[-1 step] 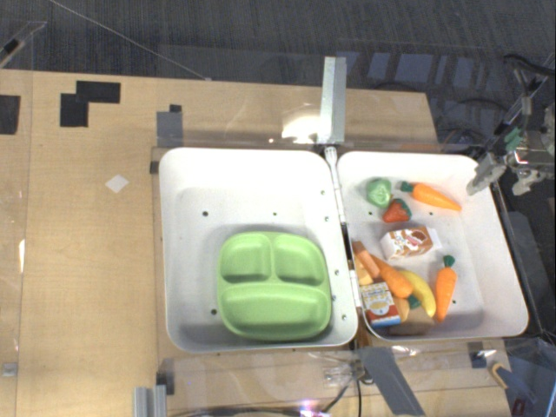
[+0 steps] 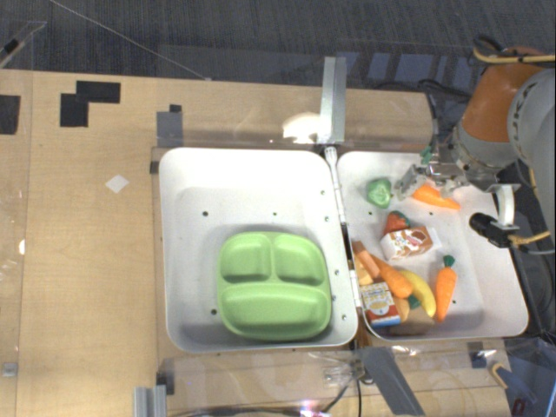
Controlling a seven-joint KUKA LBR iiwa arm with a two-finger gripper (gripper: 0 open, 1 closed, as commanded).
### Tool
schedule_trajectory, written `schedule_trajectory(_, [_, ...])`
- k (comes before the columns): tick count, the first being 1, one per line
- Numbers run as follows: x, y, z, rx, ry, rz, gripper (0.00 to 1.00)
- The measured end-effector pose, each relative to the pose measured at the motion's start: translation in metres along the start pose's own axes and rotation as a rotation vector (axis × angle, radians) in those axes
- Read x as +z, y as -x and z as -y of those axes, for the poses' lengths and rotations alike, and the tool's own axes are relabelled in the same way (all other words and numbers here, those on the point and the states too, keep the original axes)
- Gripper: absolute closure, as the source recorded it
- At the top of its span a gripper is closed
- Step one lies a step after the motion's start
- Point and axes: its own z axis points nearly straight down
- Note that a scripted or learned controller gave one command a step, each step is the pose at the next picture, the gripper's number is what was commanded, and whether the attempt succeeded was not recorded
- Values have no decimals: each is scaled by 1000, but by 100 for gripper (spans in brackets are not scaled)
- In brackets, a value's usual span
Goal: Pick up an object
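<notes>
My gripper (image 2: 423,177) hangs over the far part of the right bin (image 2: 486,315), below the arm's orange band (image 2: 498,102). An orange carrot piece (image 2: 435,199) lies just beneath it, and a small green toy (image 2: 379,191) sits to its left. Nearer the front lie a red strawberry-like toy (image 2: 395,222), a white packet (image 2: 407,242), a whole carrot (image 2: 444,290), a yellow banana (image 2: 420,290), another carrot (image 2: 388,275) and a small box (image 2: 378,302). I see nothing held in the gripper.
The left bin (image 2: 187,233) holds a green divided plate (image 2: 274,285). A metal post (image 2: 333,102) rises behind the wall shared by the bins. Black cables (image 2: 495,228) hang over the right bin's right side.
</notes>
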Motion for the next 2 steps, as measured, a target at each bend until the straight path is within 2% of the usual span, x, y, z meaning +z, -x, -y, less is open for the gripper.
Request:
schedule_trajectory(1, [11,5,0,-43,29,13,0])
schedule_trajectory(2, [26,-2,-8,-31,2,1,0])
